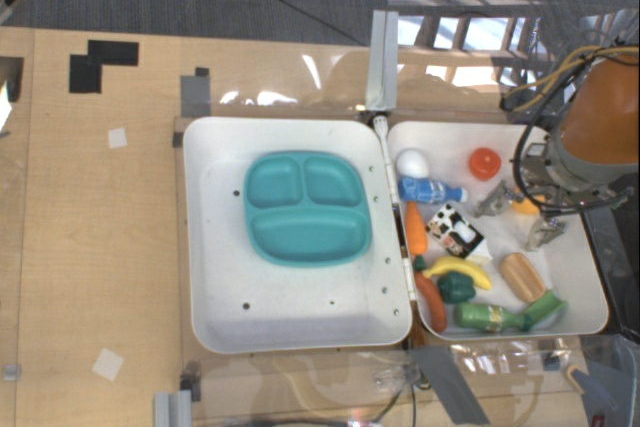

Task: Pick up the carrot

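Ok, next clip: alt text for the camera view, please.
The carrot lies against the left wall of the right bin, among other toy foods, while the tool hangs over that bin's right half, well apart from it. The left bin holds a teal divided plate.

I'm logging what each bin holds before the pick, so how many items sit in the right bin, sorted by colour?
Right bin, as far as the view shows:
White: 1, egg
Blue: 1, bottle
Red: 2, tomato, pepper
Orange: 1, carrot
Black-and-white: 1, block
Yellow: 1, banana
Green: 2, round vegetable, long vegetable
Tan: 1, bread
Total: 10
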You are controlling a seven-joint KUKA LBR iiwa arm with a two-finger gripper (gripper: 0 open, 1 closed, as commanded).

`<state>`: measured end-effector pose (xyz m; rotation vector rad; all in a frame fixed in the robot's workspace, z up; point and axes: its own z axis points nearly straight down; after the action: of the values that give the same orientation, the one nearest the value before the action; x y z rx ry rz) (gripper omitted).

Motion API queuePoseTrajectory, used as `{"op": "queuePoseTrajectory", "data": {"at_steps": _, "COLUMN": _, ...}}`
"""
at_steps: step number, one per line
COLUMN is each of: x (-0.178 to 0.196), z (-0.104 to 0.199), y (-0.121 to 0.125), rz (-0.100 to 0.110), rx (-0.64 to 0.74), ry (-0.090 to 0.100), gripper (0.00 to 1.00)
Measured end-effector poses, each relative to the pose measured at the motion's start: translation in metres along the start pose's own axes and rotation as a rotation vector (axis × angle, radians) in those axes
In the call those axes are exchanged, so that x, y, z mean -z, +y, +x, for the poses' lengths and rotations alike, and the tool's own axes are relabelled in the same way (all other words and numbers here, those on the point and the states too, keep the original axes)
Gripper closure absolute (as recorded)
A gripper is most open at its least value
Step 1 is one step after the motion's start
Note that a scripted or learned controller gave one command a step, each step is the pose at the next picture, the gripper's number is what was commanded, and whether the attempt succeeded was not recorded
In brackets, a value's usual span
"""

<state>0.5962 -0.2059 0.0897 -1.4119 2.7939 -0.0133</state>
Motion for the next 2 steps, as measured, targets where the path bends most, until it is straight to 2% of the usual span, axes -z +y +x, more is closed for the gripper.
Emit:
{"op": "queuePoseTrajectory", "data": {"at_steps": 1, "x": 0.101, "z": -0.035, "y": -0.045, "rz": 0.005, "rx": -0.020, "ry": -0.004, "gripper": 0.00}}
{"op": "queuePoseTrajectory", "data": {"at_steps": 2, "x": 0.114, "z": 0.000, "y": 0.002, "rz": -0.006, "rx": 0.185, "ry": 0.000, "gripper": 0.00}}
